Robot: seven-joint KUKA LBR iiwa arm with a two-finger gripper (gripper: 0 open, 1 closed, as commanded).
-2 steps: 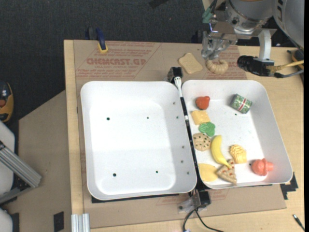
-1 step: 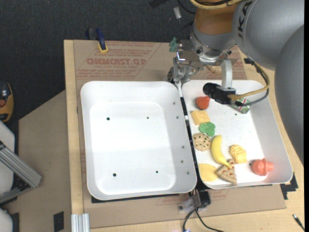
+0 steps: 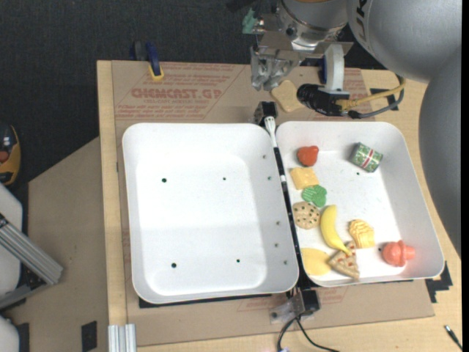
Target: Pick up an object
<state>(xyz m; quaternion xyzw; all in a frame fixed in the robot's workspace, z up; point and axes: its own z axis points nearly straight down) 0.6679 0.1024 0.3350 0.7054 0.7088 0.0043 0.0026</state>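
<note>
Camera view: two white bins sit side by side on the tabletop (image 3: 110, 160). The left bin (image 3: 201, 211) has only four small dark dots on its floor. The right bin (image 3: 396, 196) holds ten small objects, one of each: a red strawberry-like piece (image 3: 308, 155), a green can (image 3: 366, 157) lying tilted near the far right corner, a yellow square cracker (image 3: 304, 177), a green leafy piece (image 3: 315, 195), a chocolate-chip cookie (image 3: 305, 215), a banana (image 3: 332, 228), a yellow ridged piece (image 3: 360, 233), a red-orange round piece (image 3: 398, 253) near the right wall, a pale yellow wedge (image 3: 316, 262) at the near edge, and a tan triangular slice (image 3: 345, 264) touching the wedge and the banana's tip. Most cluster along the bin's left side; the can and the red-orange piece sit apart.

One tan flat piece (image 3: 286, 96) lies outside the bins on the tabletop, just beyond the right bin's far rim. A blue and yellow clamp (image 3: 153, 59) grips the tabletop's far edge.

The arm (image 3: 410, 28) enters from the upper right, orange band at top. The hand (image 3: 268, 75) hangs above the far edge past both bins, just beside the tan flat piece. Nothing is seen between its fingers; how far they are parted cannot be told.
</note>
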